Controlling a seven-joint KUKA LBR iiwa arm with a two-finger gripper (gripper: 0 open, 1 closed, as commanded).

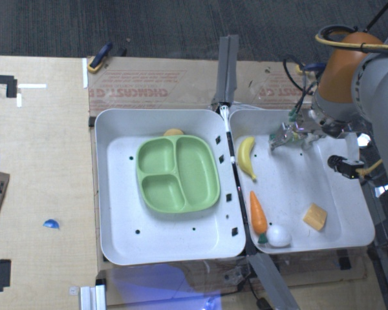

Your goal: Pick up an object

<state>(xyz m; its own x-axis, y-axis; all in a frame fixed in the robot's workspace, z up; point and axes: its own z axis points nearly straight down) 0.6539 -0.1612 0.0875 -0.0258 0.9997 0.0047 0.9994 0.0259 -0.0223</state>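
The gripper [286,138] is hovering with jaws spread and holding nothing, the banana [246,157] lying just beside them, still unpicked.

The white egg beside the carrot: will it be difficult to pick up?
Probably yes. The white egg looks round and smooth, so it may roll or slip out of the claw. It lies against the carrot near the bin's corner, leaving little room around it.
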